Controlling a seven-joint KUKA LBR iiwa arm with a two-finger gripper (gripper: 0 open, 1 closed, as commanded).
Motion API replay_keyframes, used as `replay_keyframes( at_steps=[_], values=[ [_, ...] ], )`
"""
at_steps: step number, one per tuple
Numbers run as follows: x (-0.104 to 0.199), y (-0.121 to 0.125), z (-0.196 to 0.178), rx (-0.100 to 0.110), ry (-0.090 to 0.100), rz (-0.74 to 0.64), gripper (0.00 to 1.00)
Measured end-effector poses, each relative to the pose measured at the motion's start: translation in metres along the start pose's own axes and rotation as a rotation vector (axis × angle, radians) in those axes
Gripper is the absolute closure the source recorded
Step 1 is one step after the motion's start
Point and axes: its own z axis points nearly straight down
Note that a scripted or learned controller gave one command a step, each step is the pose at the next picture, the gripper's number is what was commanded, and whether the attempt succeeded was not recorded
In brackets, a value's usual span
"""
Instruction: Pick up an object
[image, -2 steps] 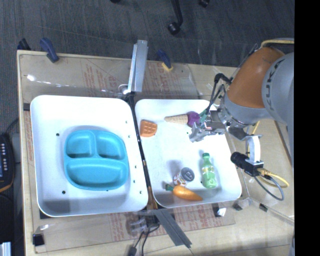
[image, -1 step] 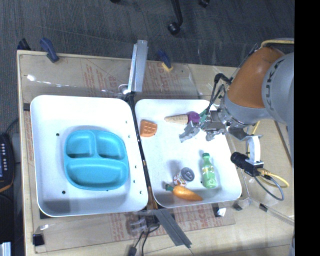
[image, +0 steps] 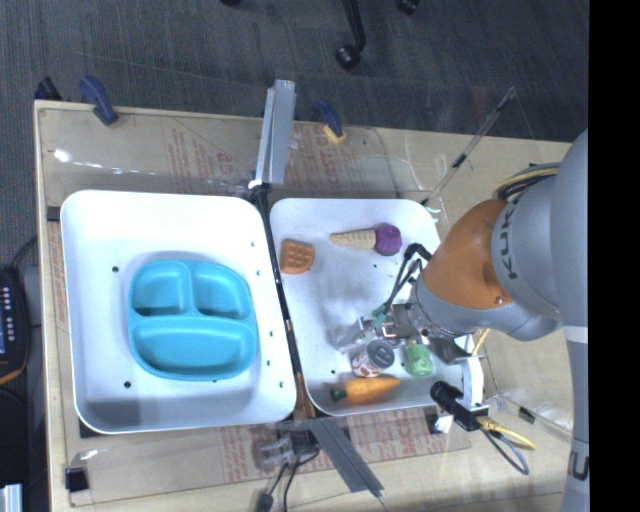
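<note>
**Claw down low in the right bin, grip unclear**

While the claw (image: 383, 345) sits low in the right bin (image: 340, 300), way off to its left is the left bin (image: 90, 300), with a blue divided tray (image: 192, 318) lying flat inside. Closer in, up and left of the claw, there's a little orange waffle-looking toy (image: 296, 257). Right below the claw, a toy carrot (image: 366, 389) lies along the bin's near edge. Straight above it, well apart, is an ice cream cone with a purple scoop (image: 368, 238). Just to its right, a green object (image: 417, 358) sits almost touching the wrist hardware. Honestly can't tell if the claw is open, closed or gripping anything, too cluttered there.
</note>
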Motion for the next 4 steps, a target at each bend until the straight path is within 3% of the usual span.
replay_keyframes(
  at_steps=[1, 2, 3, 4],
  values=[
    [0.000, 0.002, -0.010, -0.002, -0.002, -0.006, 1.00],
    [-0.016, 0.077, -0.085, 0.001, 0.000, 0.001, 1.00],
    [-0.015, 0.077, -0.084, 0.001, 0.000, 0.000, 0.00],
    [-0.015, -0.008, 0.000, 0.001, 0.001, 0.000, 0.00]
  ],
)
